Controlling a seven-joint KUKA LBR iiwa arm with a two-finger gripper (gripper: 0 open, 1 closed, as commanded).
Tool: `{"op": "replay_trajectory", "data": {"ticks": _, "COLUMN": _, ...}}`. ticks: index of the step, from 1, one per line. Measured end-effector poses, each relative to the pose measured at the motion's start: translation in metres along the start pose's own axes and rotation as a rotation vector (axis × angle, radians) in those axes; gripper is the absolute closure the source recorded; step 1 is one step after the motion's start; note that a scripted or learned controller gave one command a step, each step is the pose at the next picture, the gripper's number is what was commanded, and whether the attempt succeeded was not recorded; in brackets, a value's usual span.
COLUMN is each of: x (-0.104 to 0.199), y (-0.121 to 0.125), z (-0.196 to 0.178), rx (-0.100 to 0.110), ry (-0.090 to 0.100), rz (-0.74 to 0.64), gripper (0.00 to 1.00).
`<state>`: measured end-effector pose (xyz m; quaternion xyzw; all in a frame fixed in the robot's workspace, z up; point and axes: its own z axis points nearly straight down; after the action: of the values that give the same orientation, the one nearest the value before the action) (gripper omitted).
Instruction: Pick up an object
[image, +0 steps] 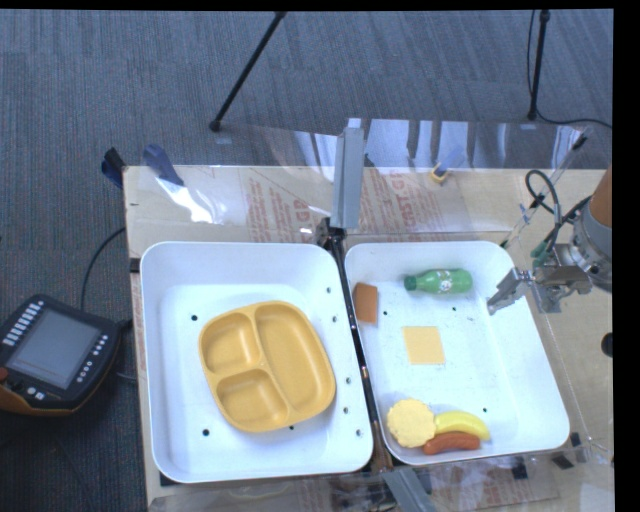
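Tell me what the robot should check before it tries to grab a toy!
1. Toys to pick in the right bin: ok. A green bottle, cheese slice, brown piece, cookie, banana and sausage lie there.
2. Gripper over the bin: ok, at its right edge, near the bottle.
3. Gripper holding nothing: ok, no toy between its fingers.
4. Easy single target: ok. The bottle and cheese slice lie apart from the rest.
5. Crowded corner: not ok. Cookie, banana and sausage touch.
6. Height above the bin floor: cannot tell from this slanted view.
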<state>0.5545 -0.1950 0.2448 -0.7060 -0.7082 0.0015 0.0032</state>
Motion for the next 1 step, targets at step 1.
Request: {"op": "replay_trajectory", "data": {"ticks": 1, "x": 0.0359, "y": 0.0108, "z": 0.1592, "rx": -0.003, "ry": 0.000, "rz": -0.121, "gripper": 0.00}}
